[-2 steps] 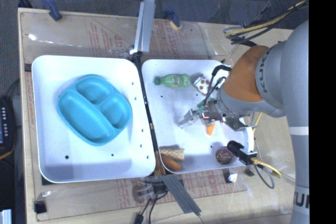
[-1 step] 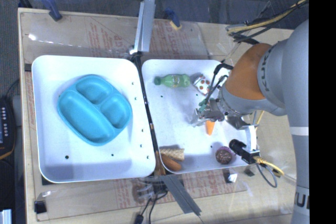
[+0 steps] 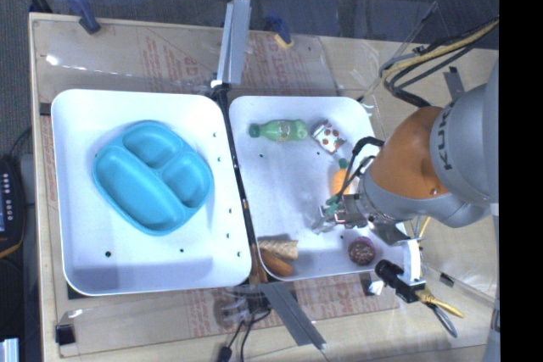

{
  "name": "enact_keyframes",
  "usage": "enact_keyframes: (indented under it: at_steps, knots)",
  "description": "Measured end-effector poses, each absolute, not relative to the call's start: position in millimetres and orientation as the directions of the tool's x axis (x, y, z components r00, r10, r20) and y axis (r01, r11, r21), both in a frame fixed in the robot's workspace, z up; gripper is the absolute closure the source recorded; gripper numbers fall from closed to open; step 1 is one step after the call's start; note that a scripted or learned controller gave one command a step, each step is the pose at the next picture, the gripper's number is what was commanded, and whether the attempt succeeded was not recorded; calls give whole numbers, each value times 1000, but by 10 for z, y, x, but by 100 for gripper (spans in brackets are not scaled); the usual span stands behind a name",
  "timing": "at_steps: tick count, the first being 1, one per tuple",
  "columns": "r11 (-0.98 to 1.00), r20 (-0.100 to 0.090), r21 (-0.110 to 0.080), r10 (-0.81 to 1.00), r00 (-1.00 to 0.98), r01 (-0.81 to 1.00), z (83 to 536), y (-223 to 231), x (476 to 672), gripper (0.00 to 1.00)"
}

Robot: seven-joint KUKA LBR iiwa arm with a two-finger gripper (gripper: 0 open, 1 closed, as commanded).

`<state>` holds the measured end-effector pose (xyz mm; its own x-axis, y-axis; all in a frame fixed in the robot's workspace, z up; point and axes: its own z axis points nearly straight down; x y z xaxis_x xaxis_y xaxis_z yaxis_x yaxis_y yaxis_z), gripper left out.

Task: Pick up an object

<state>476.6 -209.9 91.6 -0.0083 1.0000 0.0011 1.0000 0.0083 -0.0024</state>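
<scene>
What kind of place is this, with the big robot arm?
Probably a robot lab or test bench. A grey and orange arm reaches over two white bins on a taped wooden bench, with toy food like a green bottle to pick up.

A single fixed camera looks down from above the bench (image 3: 127, 64) at a slant, far enough off to take in both white bins: the left bin (image 3: 76, 182) and the right bin (image 3: 280, 182). The arm (image 3: 441, 157) enters from the right, its far portion probably cropped.
</scene>
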Motion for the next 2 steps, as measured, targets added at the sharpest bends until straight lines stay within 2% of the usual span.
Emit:
enact_keyframes:
  at_steps: [1, 2]
  knots:
    - [8, 1, -2, 1000, -8, 1000, 915, -2101, 4765, 0]
    - [9, 1, -4, 1000, -9, 1000, 912, -2027, 5135, 0]
